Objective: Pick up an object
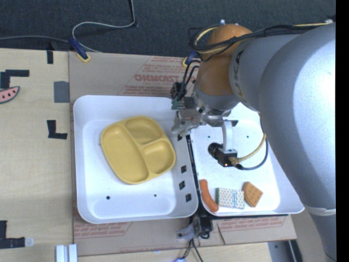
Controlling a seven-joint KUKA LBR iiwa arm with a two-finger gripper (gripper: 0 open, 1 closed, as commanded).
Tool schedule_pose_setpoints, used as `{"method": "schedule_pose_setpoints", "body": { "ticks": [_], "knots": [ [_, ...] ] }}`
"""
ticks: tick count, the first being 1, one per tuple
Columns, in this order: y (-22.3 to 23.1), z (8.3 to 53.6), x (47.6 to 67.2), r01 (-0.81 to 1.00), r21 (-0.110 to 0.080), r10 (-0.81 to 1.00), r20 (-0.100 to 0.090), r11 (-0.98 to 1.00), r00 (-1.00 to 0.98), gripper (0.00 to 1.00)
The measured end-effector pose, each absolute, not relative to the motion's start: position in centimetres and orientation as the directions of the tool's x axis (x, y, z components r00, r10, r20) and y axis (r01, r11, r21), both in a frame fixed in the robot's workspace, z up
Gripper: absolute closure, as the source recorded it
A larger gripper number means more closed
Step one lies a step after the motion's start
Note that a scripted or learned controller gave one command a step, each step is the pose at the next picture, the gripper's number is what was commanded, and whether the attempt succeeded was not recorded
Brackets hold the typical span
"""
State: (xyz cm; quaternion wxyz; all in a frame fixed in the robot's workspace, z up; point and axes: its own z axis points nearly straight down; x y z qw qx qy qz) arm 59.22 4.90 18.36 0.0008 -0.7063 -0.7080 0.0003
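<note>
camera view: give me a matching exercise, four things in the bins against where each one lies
1 yellow plate
2 sausage
3 packet
4 cracker

A right-hand bin, nearest the left-hand bin
B left-hand bin
C right-hand bin, farthest from the left-hand bin
D right-hand bin, between two others

Pairs: 1-B, 2-A, 3-D, 4-C

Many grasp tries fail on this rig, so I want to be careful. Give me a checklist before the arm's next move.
1. Things to pick present: ok; sausage, packet and cracker in the right bin, yellow plate in the left bin.
2. End effector over a target: not ok; it hangs by the wall between the bins.
3. End effector carrying something: cannot tell.
4. Room around sausage: not ok; it lies close beside that wall.
</note>
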Motion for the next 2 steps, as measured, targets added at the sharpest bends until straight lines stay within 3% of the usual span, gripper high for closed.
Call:
{"method": "schedule_pose_setpoints", "body": {
  "ticks": [1,2],
  "knots": [
    [11.33,16.04,59.37,1.0,-0.003,1.0,0.0,0.002,-0.002,1.0],
    [11.3,16.05,59.39,1.0,-0.003,1.0,0.0,0.002,-0.002,0.0]
  ]
}}
